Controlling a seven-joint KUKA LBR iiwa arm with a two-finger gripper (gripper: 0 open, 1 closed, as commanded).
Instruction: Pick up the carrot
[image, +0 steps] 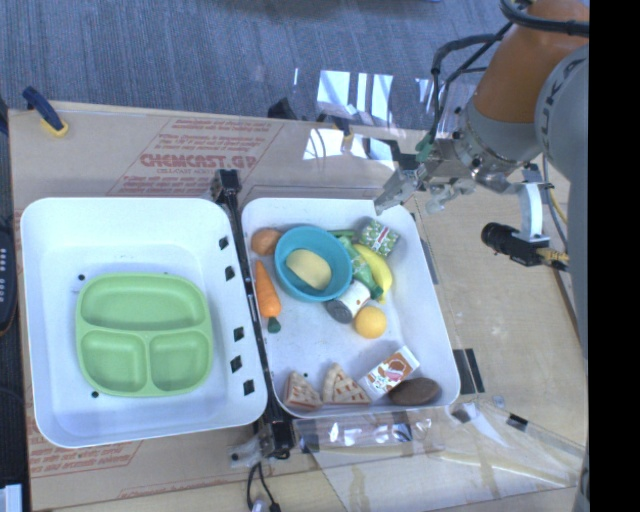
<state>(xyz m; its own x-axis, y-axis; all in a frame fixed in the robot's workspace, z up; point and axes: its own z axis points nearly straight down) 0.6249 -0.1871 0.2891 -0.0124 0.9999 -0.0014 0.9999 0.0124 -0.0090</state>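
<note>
The carrot (266, 290) is orange with a small green end. It lies along the left wall of the right bin (432, 310), just left of a blue bowl (335, 282). My gripper (408, 203) hangs over the bin's far right corner, well to the right of the carrot and apart from it. Its fingers (387, 198) look spread, and nothing shows between them.
The right bin also holds a brown ball (265, 240), a banana (375, 268), a green box (379, 238), a yellow fruit (370, 322), two pizza slices (322, 388) and a carton (392, 372). The left bin holds a green divided plate (145, 333).
</note>
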